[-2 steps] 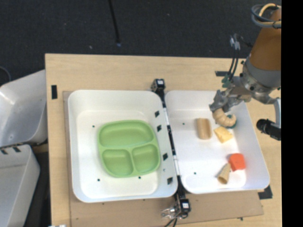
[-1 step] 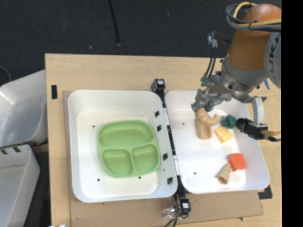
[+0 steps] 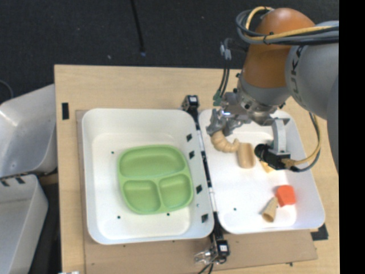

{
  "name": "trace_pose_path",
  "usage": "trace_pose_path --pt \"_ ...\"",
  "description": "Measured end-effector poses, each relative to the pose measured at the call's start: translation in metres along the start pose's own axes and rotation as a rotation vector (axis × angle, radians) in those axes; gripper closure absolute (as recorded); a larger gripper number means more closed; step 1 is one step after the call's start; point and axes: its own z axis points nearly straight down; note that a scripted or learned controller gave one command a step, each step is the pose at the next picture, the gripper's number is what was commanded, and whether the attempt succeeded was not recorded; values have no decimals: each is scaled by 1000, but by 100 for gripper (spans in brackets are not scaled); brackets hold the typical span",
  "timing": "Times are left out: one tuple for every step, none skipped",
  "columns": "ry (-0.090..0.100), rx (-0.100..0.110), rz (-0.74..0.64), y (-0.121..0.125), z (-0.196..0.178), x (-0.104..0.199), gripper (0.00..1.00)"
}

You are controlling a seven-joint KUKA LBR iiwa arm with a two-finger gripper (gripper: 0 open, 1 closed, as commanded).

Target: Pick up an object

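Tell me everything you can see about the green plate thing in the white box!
The light green divided plate looks like smooth plastic, a rounded rectangle with three compartments: one long section across the far side and two smaller ones across the near side. It lies flat, right side up, turned slightly askew, near the middle of the left shallow white bin. Nothing sits in its sections, and it touches only the bin floor.
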Motion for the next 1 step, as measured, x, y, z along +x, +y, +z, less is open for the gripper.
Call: trace_pose_path --pt "0 -3 -1 11 0 52 100"
